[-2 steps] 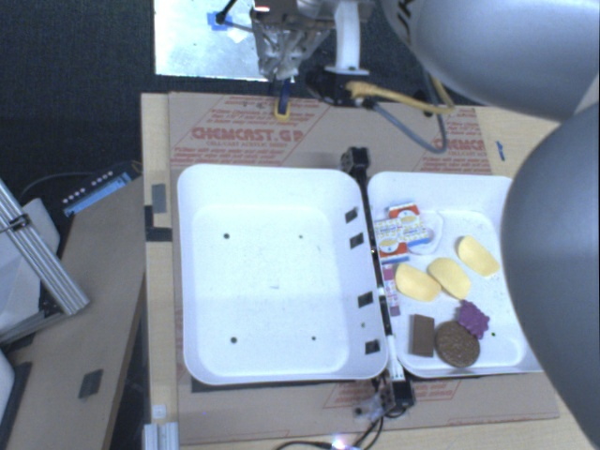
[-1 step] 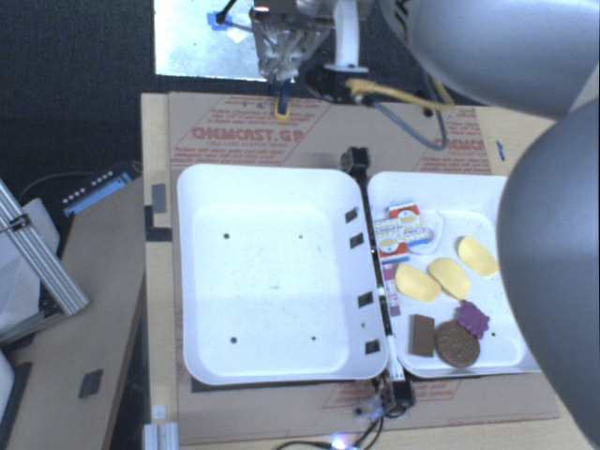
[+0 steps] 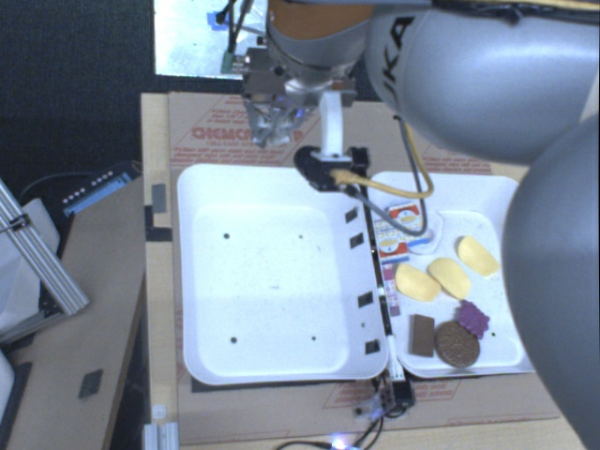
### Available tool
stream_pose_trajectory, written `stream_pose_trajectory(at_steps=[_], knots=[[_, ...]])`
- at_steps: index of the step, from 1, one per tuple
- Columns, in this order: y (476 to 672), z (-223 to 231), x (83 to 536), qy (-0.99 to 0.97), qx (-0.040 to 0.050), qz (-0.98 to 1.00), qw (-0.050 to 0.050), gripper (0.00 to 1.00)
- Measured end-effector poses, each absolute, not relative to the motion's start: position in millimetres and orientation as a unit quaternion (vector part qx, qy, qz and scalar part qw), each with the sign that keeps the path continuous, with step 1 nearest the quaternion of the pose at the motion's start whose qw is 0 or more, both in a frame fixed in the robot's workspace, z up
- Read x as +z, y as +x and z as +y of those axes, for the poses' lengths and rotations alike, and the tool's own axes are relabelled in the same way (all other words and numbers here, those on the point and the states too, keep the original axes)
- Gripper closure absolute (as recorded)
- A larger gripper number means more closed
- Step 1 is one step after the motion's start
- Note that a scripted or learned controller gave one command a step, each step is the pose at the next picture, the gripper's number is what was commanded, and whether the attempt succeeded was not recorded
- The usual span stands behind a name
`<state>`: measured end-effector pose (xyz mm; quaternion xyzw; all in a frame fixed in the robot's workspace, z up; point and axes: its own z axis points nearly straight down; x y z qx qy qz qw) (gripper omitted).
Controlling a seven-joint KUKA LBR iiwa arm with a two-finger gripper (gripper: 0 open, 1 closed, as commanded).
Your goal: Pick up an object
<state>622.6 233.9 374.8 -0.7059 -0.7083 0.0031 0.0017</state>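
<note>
The gripper (image 3: 272,127) hangs at the top centre, above the far edge of the left bin (image 3: 202,251); can't tell its grip. All the pickable stuff is lower right in the right bin (image 3: 502,195): three yellow pieces (image 3: 448,276), a purple thing (image 3: 472,319), a brown disc (image 3: 457,344), a brown block (image 3: 422,335), with the big grey arm (image 3: 487,64) blocking that corner.

A grey KUKA arm (image 3: 487,82) reaches in from the right, its gripper (image 3: 274,125) hanging above the far edge of the left bin (image 3: 262,279). In the right bin (image 3: 502,204) lie three yellow pieces (image 3: 448,276), a purple piece (image 3: 472,320), a brown disc (image 3: 457,344), a brown block (image 3: 422,335) and a printed packet (image 3: 405,230).
</note>
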Motion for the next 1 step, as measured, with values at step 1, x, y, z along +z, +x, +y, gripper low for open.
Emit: stream_pose_trajectory(at_steps=[1], knots=[[670.3, 234.4, 421.5, -0.706, -0.0036, -0.708, -0.002, 1.00]])
